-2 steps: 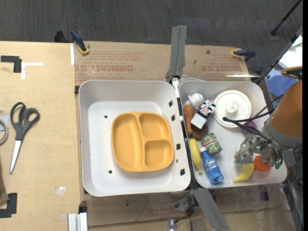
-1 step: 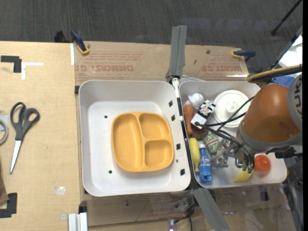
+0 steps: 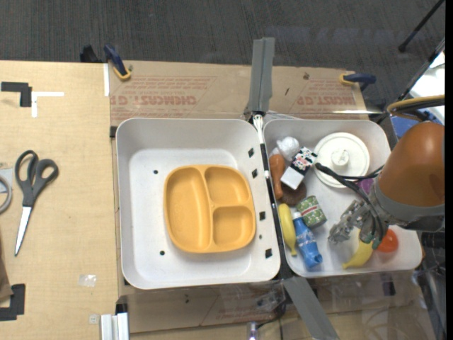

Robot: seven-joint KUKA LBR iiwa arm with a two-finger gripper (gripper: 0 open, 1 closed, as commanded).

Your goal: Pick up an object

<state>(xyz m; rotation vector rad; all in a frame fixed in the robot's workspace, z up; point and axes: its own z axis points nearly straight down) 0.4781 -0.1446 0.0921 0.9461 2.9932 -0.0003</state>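
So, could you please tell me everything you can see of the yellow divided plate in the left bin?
The yellow divided plate looks like smooth moulded plastic, a rounded rectangle with a raised rim. Ridges split it into three compartments: one long section along its left side and two smaller ones stacked on its right. It lies flat and upright, nothing in it, roughly central on the floor of the shallow white left bin, slightly turned. Nothing but the bin floor touches it.

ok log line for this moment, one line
arm: over right bin | gripper: low among items, beside banana | grasp: none visible | left bin: yellow divided plate
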